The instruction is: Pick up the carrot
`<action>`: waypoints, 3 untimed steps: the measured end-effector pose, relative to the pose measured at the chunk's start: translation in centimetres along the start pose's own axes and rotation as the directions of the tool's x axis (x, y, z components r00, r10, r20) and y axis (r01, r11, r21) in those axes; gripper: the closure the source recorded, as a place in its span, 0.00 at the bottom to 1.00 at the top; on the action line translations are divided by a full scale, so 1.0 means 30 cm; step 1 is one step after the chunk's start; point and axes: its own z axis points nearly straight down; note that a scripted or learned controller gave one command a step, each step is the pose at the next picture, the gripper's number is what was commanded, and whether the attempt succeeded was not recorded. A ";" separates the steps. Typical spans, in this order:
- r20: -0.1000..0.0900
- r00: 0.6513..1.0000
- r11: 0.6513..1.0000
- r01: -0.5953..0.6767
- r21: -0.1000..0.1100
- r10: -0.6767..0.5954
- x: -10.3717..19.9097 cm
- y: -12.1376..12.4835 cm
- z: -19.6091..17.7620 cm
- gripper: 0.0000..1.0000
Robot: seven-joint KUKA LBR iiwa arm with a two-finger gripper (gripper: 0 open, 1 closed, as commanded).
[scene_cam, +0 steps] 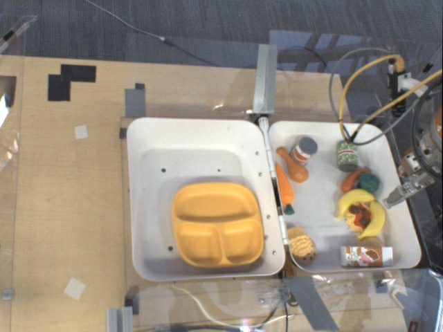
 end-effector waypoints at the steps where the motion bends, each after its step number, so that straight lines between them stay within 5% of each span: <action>1: 0.003 0.995 0.995 0.102 -0.005 -0.102 -0.089 0.120 0.202 1.00; 2: 0.005 0.762 0.762 0.647 -0.002 -0.647 -0.180 0.084 0.326 1.00; 3: -0.009 0.620 0.620 0.784 -0.004 -0.784 -0.010 0.050 -0.254 1.00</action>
